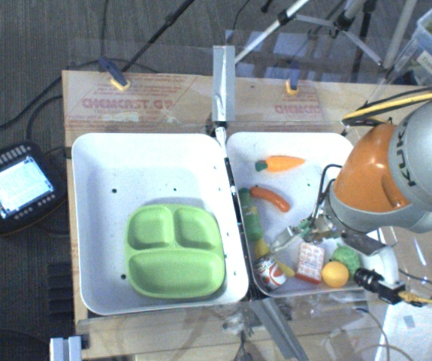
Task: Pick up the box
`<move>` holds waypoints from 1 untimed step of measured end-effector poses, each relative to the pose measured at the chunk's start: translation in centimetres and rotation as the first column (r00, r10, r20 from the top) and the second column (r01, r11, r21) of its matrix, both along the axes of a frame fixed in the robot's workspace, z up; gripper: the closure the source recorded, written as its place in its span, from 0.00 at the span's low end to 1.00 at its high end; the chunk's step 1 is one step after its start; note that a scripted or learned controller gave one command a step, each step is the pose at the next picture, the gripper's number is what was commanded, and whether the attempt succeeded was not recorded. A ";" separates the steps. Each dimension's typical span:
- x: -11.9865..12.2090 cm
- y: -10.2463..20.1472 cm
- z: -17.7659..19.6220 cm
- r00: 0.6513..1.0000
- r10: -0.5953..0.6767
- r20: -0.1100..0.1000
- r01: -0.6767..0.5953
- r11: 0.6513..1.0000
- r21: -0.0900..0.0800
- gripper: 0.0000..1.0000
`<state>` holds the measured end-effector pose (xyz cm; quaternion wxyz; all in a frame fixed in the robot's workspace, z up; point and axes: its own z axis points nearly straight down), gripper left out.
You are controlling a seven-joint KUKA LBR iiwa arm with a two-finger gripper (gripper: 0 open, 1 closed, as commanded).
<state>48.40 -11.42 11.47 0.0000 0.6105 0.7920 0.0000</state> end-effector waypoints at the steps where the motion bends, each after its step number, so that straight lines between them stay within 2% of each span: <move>1: 0.3 -2.8 -2.5 0.989 -0.146 0.007 0.146 0.989 0.005 0.00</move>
